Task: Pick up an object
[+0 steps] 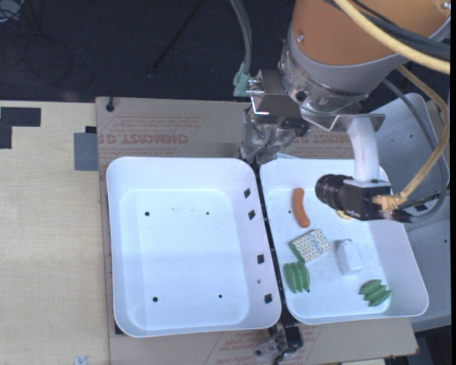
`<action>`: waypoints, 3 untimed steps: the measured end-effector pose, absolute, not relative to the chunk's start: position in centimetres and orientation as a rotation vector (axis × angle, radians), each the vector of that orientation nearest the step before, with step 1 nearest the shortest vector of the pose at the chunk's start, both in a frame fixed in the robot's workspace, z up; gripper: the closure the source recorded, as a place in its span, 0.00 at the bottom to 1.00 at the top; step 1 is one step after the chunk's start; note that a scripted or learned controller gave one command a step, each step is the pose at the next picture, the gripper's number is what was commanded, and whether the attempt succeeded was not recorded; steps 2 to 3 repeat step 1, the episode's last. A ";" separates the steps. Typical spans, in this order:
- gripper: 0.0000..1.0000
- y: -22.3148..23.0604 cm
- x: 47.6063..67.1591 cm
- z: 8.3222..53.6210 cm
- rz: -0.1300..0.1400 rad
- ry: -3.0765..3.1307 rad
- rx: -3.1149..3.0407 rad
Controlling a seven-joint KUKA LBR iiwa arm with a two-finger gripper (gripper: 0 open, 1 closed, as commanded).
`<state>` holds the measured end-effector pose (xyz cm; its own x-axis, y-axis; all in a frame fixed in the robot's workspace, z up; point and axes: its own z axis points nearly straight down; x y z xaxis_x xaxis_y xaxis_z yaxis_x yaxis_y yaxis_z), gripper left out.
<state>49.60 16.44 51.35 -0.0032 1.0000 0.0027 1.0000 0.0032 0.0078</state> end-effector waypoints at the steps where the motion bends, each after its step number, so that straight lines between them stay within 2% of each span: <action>1: 1.00 16.7 49.0 28.3 -0.028 2.227 2.228; 3: 1.00 16.7 49.0 28.3 -0.028 2.227 2.228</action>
